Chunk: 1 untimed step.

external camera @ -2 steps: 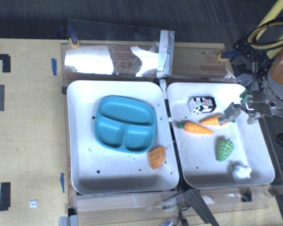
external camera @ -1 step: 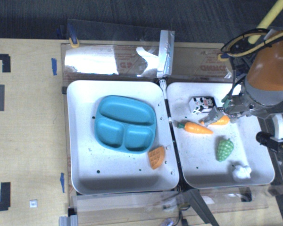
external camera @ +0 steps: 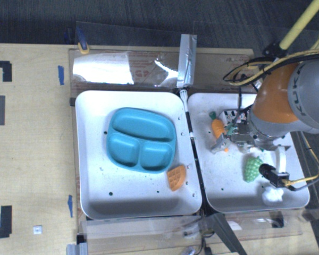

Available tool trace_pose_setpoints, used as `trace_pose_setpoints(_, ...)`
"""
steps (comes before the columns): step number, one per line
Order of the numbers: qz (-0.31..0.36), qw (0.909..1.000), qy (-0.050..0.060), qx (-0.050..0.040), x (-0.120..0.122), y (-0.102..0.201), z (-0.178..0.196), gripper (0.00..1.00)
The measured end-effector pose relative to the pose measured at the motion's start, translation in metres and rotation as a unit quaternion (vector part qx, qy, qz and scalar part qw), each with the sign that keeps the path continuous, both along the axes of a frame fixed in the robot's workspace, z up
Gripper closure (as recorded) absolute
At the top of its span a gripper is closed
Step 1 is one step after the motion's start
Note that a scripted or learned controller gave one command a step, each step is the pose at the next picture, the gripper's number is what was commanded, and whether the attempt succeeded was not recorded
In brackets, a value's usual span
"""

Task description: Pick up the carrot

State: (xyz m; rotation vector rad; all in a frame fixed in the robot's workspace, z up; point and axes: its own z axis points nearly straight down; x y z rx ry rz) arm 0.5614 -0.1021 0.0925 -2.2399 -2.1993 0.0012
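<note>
The carrot (external camera: 218, 127) is a small orange piece with a green top, lying in the upper left part of the right bin (external camera: 228, 190). My gripper (external camera: 222, 141) reaches in from the right and sits low, just below the carrot and touching or nearly touching its lower end. The grey wrist with its orange band (external camera: 274, 102) hides the bin floor to the right of the carrot.
A blue divided plate (external camera: 141, 139) fills the middle of the left bin (external camera: 90, 158), with an orange ridged food piece (external camera: 176, 177) at its lower right. In the right bin, a green bumpy item (external camera: 251, 169) and a white lump (external camera: 273, 195) lie by the right edge.
</note>
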Motion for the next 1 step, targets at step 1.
trace_pose_setpoints(1,0.097,0.9953,0.007,0.0015,0.0553,0.0032,-0.0057,0.0)
